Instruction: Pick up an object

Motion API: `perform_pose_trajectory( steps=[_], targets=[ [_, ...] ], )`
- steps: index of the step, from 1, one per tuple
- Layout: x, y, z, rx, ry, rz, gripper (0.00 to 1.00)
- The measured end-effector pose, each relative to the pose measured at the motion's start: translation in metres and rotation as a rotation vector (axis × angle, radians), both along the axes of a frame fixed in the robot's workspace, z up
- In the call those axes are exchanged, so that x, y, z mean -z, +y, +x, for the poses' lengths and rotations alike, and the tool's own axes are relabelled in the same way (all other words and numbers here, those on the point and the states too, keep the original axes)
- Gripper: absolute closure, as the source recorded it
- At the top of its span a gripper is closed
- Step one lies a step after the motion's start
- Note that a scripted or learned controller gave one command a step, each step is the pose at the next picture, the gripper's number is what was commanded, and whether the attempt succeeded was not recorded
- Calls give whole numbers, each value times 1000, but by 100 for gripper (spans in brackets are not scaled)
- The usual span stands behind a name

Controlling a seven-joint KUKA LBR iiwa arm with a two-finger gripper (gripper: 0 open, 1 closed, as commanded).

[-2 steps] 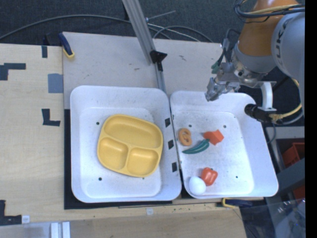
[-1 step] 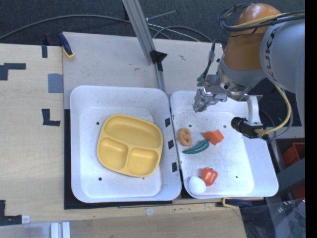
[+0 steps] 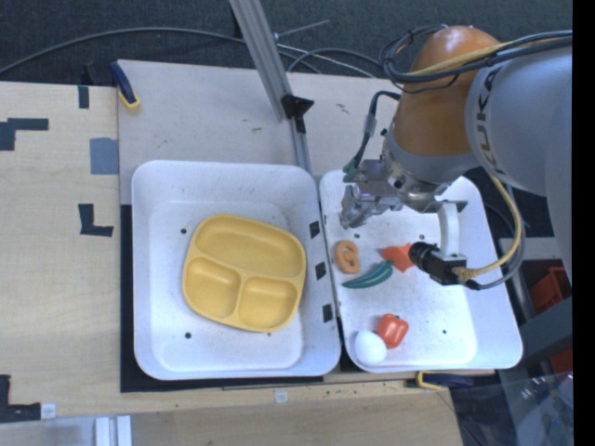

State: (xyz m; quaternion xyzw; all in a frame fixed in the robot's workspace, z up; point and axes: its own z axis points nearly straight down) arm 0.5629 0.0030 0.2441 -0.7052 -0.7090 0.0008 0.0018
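Observation:
My gripper (image 3: 353, 214) hangs over the upper left part of the right bin (image 3: 483, 342), just above a small orange round piece (image 3: 347, 256). Nothing is seen between its fingers. A green curved pod (image 3: 368, 276) lies just right of the orange piece, with an orange-red carrot-like piece (image 3: 398, 257) beside it. Near the bin's front sit a red pepper (image 3: 393, 329) and a white egg (image 3: 370, 347), touching each other.
The left bin (image 3: 149, 249) holds a yellow divided plate (image 3: 244, 272). A slanted metal post (image 3: 265, 49) rises behind the bins. The arm's big orange and grey body (image 3: 465, 100) covers the right bin's far side.

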Motion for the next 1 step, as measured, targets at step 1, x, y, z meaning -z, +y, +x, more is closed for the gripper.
perform_pose_trajectory(
  steps=[1],
  targets=[
    [14,45,-18,0,1,-1,100]
  ],
)
